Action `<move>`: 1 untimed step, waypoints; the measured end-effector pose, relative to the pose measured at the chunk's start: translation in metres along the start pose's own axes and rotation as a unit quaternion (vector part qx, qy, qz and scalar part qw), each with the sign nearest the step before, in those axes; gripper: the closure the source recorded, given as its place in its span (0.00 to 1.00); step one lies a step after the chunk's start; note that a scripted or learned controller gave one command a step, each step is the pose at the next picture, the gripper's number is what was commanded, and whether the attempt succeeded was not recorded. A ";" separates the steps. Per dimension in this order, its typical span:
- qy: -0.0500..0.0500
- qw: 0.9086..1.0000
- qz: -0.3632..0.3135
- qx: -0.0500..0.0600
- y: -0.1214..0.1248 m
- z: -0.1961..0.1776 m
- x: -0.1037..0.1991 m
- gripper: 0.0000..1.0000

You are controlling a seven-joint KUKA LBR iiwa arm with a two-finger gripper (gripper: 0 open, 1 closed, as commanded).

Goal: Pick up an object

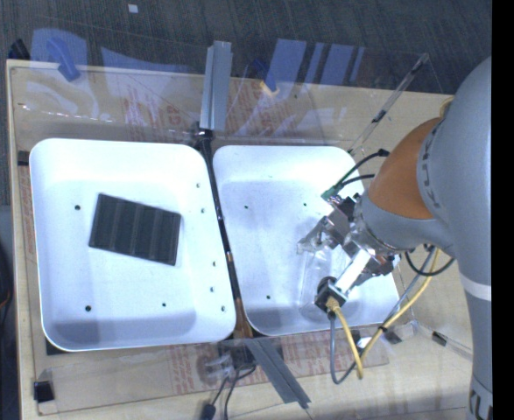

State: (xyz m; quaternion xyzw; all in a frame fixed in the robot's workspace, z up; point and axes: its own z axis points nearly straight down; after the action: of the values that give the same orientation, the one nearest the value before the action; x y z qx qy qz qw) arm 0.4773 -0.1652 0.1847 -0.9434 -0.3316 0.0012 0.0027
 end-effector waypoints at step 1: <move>0.000 0.999 -0.045 -0.002 0.039 -0.071 -0.001 0.00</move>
State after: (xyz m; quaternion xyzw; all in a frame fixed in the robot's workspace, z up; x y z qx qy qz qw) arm 0.5007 -0.1966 0.2553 -0.9277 -0.3734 0.0000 0.0010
